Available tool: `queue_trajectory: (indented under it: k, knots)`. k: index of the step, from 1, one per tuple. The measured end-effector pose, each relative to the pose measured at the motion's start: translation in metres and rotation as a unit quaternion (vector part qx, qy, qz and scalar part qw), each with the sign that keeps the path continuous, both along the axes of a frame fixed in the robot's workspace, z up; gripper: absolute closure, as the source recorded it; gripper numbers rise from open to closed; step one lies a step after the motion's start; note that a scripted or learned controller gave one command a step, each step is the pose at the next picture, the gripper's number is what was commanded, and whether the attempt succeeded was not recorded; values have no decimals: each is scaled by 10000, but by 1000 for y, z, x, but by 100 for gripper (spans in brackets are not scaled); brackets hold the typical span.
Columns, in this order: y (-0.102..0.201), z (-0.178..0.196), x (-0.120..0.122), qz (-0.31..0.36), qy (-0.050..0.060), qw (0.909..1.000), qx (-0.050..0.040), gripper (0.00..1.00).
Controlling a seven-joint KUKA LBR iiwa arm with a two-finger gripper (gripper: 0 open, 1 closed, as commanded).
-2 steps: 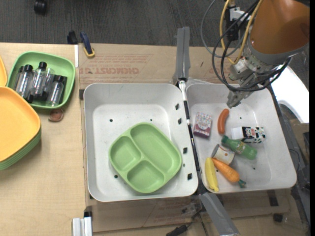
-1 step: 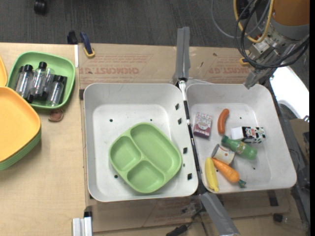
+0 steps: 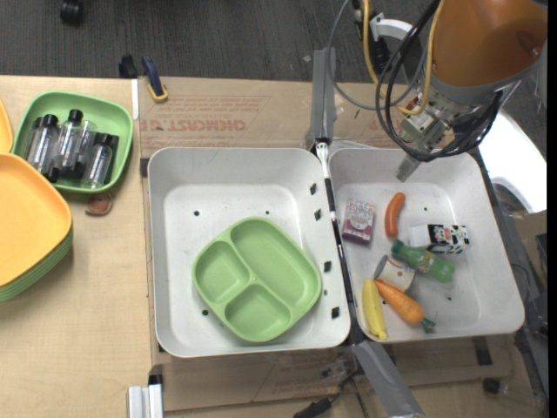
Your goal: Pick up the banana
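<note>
Banana pick: stock of both bins, near to far

Banana (image 3: 373,310), one: flat at 7 o'clock in the right bin (image 3: 498,322), against its near-left wall, one side touching the carrot (image 3: 401,301). That contact probably leaves the wall side tight for a finger.
Carrot, one; green bottle (image 3: 424,262), one, just beyond it.
Divided green plate (image 3: 256,278), one, three compartments, in the left bin (image 3: 165,259).
Small milk carton (image 3: 447,236), one; red sausage (image 3: 394,213), one; pink card packet (image 3: 358,221), one.
Gripper (image 3: 409,167), one: hangs over the right bin's 12 o'clock rim, well apart from the banana; spread or pressed together cannot be told.
Surface (image 3: 104,338), at 10 o'clock: green tray (image 3: 117,120), one, keeping four vials together.
</note>
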State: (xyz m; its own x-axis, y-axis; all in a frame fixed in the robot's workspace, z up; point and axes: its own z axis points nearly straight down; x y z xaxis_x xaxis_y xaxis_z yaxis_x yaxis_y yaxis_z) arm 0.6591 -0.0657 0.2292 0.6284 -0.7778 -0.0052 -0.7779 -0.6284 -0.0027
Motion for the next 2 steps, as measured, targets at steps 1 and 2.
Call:
queue_trajectory:
  k: [1, 2]
  knots:
    - [-29, 57, 0, 93, -11, 10000, -3, 100]
    - [-81, 17, -4, 1686, -18, 9857, -12, 100]
